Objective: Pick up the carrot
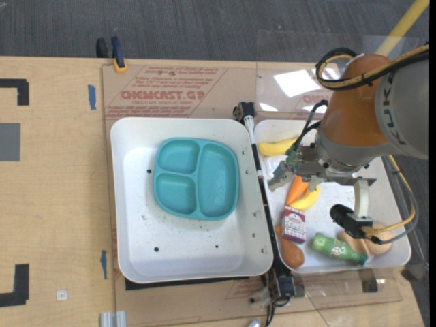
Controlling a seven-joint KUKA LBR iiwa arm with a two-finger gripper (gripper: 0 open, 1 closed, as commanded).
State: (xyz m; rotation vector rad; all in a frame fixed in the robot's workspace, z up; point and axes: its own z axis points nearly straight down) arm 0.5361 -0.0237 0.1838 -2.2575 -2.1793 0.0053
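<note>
The carrot [297, 188] is a short orange piece in the right bin [398, 251], near that bin's left side. It lies against a yellow item [308, 199]. My gripper [289, 174] hangs under the orange wrist band, right above the carrot's upper end and very close to it. The wrist hides the gripper's upper part, and whether it touches the carrot is unclear.
The right bin also holds a banana [275, 147], a purple and white packet [294, 225], a green bottle [337, 248], a brown potato-like item [293, 255] and a tan pastry [368, 240]. A teal divided plate [197, 178] lies in the left bin [136, 237].
</note>
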